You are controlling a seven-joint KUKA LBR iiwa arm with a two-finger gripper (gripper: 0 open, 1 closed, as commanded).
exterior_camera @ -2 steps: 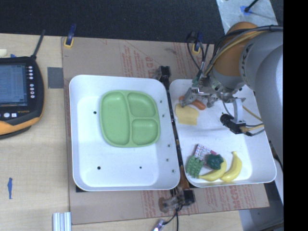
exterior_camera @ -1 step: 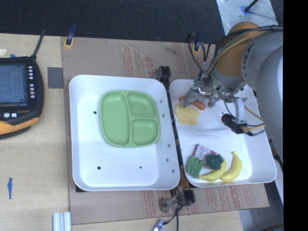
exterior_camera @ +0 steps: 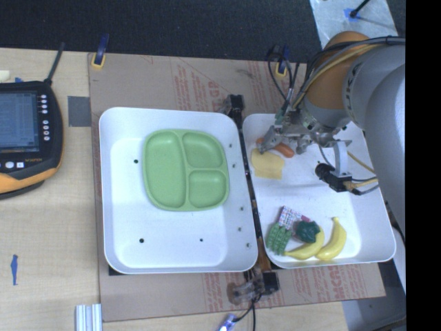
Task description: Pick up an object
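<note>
We judge the pick as not yet done: nothing is seen lifted clear of either bin. The gripper (exterior_camera: 281, 143) sits low at the far left corner of the right bin (exterior_camera: 365, 205), right over a small orange-red object (exterior_camera: 284, 149), perhaps a toy carrot, with a pale yellow block (exterior_camera: 267, 164) just beside it toward the near side. The wrist hardware hides the tips, so we cannot tell how far apart they stand, nor whether anything is caught between them. What remains, in our reading, is a confirmed grasp and a lift. Contents of the right bin: the orange-red object and yellow block at the far left; near the front edge, a banana (exterior_camera: 322, 244), a dark green leafy item (exterior_camera: 306, 232), a lighter green ridged piece (exterior_camera: 277, 238) and a small patterned packet (exterior_camera: 289, 216), all clustered and touching. The left bin (exterior_camera: 124, 240) holds a green divided plate (exterior_camera: 185, 169), its three compartments bare. A handheld control pendant (exterior_camera: 24, 133) lies on the bench (exterior_camera: 48, 254), well apart on the left.
</note>
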